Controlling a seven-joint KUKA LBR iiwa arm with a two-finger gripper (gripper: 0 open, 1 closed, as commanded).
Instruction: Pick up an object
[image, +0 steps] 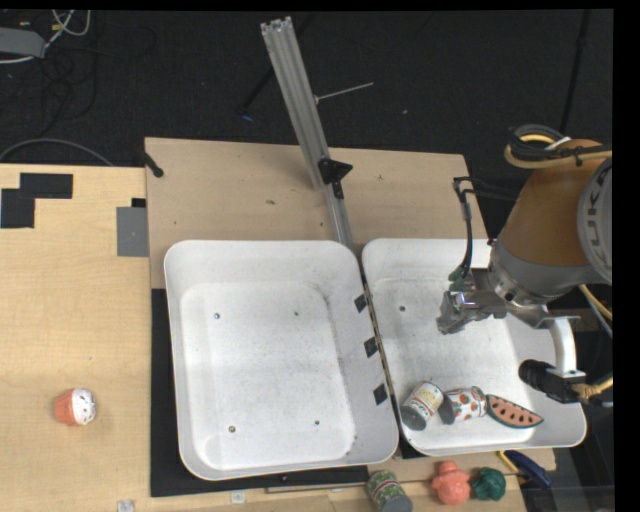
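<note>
We saw the grey arm with its orange band reach in from the right and hang its hand (452, 318) low over the middle of the right-hand shallow white bin (420, 262), above bare floor. How that hand stood we could not tell from this slanted view, and nothing showed in its grip. The candidates for picking lay together along the right bin's near edge: a small cream-and-yellow can on its side (424, 403), just beside it a red-and-white patterned can (465, 404), and next to that a red watermelon-slice toy with dark seeds (514, 412) toward the near right corner. The left-hand white bin (190, 265) sat alongside, the two bins touching at their shared wall. On the desk, outside the bins, we noted a round orange-and-white ball (75, 407) near the left edge and, past the near rim, a dark green can (382, 489), a pink lumpy toy (451, 483) and a green leafy toy (488, 484). We judged the main risk to be closing on nothing, since the hand was well apart from the trio. A descent among them could also go wrong: the cans lay on their sides and might roll, the pieces crowded one another, and the bin wall close behind left little room.
</note>
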